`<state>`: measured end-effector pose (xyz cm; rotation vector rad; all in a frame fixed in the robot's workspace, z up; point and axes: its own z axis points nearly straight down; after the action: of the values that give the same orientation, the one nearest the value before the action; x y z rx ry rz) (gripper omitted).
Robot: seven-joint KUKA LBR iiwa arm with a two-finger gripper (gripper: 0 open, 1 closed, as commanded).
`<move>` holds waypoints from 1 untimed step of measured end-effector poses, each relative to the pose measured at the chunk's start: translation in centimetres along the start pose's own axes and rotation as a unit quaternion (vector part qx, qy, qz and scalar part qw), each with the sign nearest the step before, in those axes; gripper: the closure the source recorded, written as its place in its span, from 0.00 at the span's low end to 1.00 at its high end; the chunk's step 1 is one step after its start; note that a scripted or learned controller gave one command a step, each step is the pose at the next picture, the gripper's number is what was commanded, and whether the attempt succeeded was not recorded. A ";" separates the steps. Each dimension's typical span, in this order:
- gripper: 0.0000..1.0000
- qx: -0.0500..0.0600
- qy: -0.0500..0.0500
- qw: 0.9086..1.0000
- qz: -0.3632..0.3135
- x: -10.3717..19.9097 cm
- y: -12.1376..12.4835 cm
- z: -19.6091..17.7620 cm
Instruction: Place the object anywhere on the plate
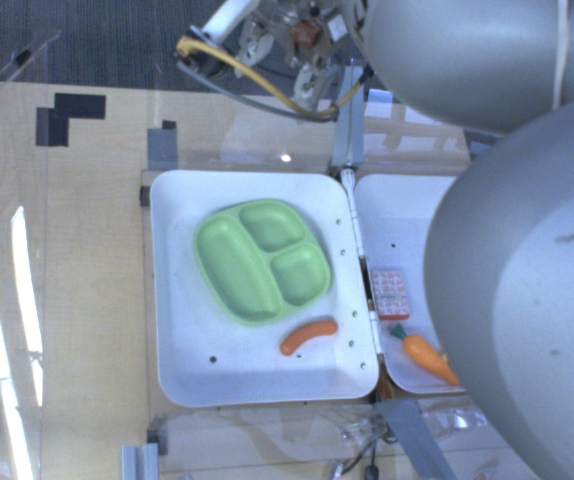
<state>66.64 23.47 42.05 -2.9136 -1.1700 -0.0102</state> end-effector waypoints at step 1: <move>0.00 0.001 -0.002 0.992 0.128 -7.9 -7.4 14.7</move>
<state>55.91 23.44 27.31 -3.0389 -0.7877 -0.0034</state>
